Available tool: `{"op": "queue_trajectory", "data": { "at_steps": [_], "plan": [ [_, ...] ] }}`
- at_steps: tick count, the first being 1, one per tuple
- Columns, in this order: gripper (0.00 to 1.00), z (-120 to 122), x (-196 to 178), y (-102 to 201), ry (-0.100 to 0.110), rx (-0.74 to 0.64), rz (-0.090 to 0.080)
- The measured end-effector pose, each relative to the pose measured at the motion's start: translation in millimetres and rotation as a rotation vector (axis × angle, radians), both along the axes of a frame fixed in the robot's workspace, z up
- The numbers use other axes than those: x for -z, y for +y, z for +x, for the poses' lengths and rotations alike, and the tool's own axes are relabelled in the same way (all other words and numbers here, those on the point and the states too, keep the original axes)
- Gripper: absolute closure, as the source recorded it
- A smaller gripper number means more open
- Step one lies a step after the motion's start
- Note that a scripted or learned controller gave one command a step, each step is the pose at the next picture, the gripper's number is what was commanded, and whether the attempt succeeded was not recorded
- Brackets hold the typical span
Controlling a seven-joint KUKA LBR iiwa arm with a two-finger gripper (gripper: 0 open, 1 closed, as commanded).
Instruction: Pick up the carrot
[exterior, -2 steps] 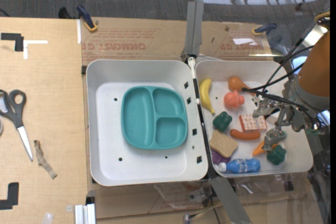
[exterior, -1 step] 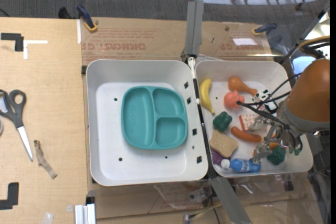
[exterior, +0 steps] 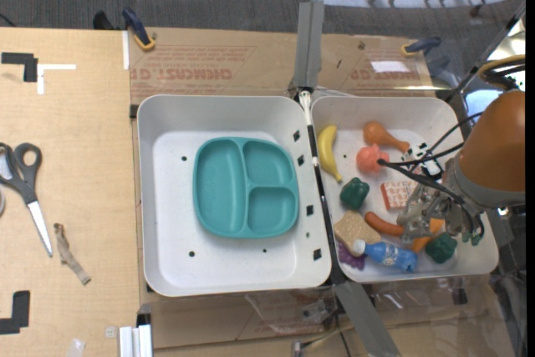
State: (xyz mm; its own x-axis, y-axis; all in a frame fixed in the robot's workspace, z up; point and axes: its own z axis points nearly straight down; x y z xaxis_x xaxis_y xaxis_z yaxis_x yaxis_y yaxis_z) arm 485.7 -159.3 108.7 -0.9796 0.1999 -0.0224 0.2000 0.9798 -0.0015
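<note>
The carrot (exterior: 428, 245) lies near the front right of the right bin (exterior: 468, 267); it is a short orange piece with a dark green leafy top pointing right. My gripper (exterior: 428, 217) hangs low just above and behind it, partly covering its orange end. The arm's orange band (exterior: 501, 142) stands over the bin's right side. Cables cross the gripper and blur its tips.
The right bin also holds a banana (exterior: 328, 151), a drumstick (exterior: 384, 135), a peach-coloured ball (exterior: 369, 159), a green pepper (exterior: 354, 193), a red sausage (exterior: 383, 223), a cracker (exterior: 349, 228) and a blue bottle (exterior: 391, 255). A teal divided plate (exterior: 247, 188) lies in the left bin. Scissors (exterior: 29, 188) rest on the bench.
</note>
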Motion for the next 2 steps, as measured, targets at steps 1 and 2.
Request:
{"op": "queue_trajectory", "data": {
  "at_steps": [1, 2],
  "plan": [
    [1.0, -7, -124, 18, 0.017, 0.266, 0.008],
    [1.0, 3, -257, -19, 0.021, 0.206, 0.008]
  ]
}}
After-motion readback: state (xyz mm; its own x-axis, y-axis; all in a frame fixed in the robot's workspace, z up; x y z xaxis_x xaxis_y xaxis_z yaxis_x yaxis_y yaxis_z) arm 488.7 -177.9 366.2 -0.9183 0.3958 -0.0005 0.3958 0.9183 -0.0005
